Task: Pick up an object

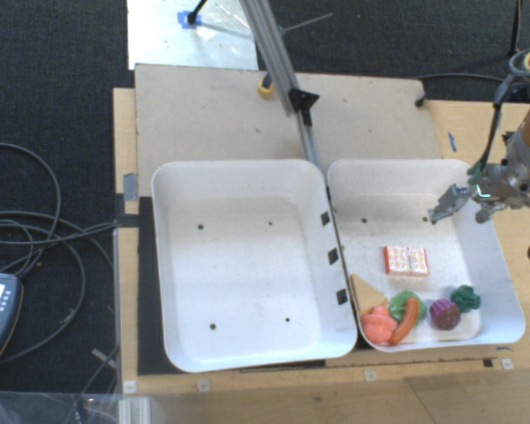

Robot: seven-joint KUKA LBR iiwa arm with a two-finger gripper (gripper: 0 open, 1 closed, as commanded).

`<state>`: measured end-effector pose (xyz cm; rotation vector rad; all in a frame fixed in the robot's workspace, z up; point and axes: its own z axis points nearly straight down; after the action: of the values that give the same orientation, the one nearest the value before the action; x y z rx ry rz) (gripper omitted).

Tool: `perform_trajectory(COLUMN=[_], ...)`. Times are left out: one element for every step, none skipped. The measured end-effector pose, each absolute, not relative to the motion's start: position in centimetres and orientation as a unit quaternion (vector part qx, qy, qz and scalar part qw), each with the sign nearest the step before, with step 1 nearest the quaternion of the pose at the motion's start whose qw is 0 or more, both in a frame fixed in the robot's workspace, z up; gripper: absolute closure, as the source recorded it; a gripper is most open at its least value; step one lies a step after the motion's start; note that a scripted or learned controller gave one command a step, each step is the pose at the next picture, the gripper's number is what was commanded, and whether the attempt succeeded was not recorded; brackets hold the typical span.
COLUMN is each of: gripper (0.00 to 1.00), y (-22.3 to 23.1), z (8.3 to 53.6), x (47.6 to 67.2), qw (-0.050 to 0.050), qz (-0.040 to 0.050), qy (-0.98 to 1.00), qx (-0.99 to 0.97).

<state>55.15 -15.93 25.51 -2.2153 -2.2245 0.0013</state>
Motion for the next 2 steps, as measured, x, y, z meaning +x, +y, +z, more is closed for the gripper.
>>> perform_trajectory(gripper=[0.00,0.00], y=[-15.9,-15.6], z=[25.7,19.5], x=[55.2,55.4], qw=[-0.001,0.002], qz=[-0.0007,0.0009], qy=[-0.708,-0.707], qx=[-0.706,-0.707])
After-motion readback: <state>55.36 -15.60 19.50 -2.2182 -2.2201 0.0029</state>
